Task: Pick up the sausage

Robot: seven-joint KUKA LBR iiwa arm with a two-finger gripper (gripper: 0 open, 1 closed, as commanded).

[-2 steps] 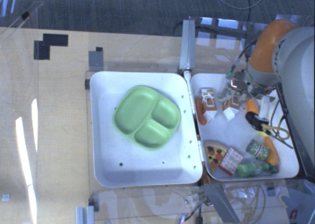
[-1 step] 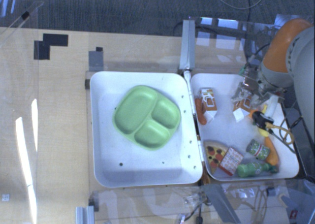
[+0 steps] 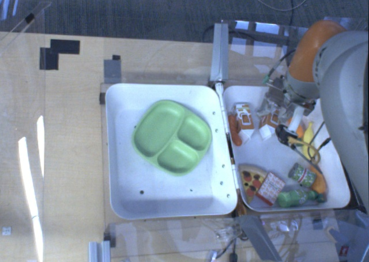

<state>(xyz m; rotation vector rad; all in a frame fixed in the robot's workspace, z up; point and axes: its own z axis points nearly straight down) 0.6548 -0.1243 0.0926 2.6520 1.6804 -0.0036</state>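
The sausage (image 3: 234, 131) is a slim orange-red piece lying along the left wall of the right bin (image 3: 340, 197), partly under a white carton with an orange label (image 3: 244, 116). My gripper (image 3: 273, 116) hangs low over the upper middle of the same bin, to the right of the sausage and apart from it. Small orange and white items lie right beneath the gripper and blur its tip. The grey arm with its orange band (image 3: 311, 53) comes in from the upper right.
The left bin (image 3: 124, 192) holds a green three-part plate (image 3: 173, 136). The right bin also holds a pizza slice (image 3: 250, 178), a red-and-white packet (image 3: 271, 188), a green bottle (image 3: 294, 198), a green can (image 3: 302, 173), a banana (image 3: 308, 133) and a carrot (image 3: 320, 185).
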